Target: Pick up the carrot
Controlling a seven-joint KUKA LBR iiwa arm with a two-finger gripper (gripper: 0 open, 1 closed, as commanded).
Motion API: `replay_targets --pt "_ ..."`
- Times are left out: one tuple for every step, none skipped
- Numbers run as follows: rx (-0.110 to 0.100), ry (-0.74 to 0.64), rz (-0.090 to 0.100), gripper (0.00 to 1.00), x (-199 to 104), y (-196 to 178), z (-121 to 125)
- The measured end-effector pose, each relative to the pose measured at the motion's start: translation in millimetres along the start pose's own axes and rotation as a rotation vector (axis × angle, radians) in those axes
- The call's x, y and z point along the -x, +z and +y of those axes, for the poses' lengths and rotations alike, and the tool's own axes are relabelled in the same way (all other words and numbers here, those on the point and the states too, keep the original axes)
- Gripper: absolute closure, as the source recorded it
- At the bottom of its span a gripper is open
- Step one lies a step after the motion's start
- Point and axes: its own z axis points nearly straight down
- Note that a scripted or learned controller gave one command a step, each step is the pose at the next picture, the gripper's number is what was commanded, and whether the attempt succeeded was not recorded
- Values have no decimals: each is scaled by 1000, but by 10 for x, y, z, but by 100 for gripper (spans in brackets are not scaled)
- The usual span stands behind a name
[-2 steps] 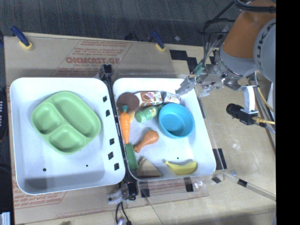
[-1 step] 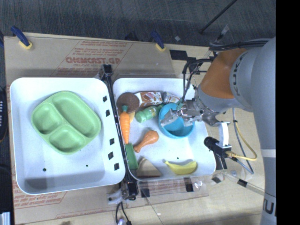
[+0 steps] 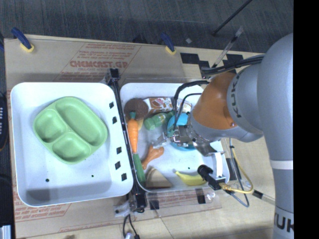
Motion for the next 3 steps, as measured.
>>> replay_targets --pt "23 -190 -7 0 -250 13 -244" --pt "17 -207 0 100 -270 -104 -222" --pt "-30 169 9 100 -881 -855 -364"
